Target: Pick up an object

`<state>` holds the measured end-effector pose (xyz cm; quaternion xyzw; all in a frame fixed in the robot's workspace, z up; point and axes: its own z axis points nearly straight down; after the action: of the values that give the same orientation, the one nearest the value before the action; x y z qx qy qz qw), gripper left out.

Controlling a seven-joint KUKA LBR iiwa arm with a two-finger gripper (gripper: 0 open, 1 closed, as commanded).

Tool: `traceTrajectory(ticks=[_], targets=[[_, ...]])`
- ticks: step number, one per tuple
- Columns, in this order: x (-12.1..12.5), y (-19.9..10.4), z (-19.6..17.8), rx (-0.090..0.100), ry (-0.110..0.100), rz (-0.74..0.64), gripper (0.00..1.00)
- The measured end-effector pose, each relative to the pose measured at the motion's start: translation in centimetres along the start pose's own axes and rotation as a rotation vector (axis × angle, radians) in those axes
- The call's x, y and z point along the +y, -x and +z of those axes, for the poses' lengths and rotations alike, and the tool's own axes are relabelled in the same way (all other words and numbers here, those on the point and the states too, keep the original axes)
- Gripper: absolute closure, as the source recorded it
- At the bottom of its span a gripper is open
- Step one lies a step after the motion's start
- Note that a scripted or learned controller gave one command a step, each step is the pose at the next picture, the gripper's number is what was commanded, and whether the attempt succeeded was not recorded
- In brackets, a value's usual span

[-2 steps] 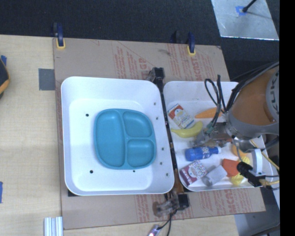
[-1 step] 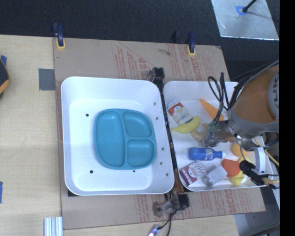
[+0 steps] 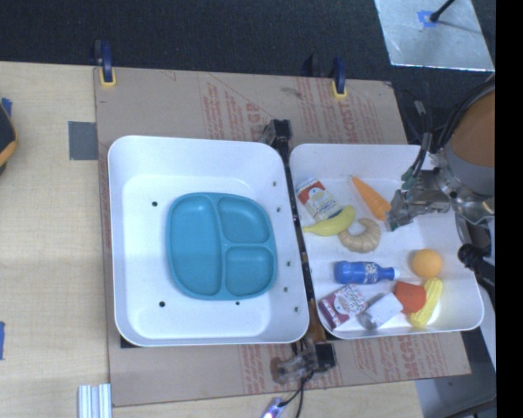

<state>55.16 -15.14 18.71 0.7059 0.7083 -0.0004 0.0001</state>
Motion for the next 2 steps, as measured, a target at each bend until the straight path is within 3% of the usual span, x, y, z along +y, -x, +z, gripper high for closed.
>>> traceTrajectory(ticks=[1,2], targets=[[-0.1,0.0,0.1,0.001,-0.002,0.0,0.0],[6.2,1.8,9.6,0.0,-0.004,-0.003,0.0]])
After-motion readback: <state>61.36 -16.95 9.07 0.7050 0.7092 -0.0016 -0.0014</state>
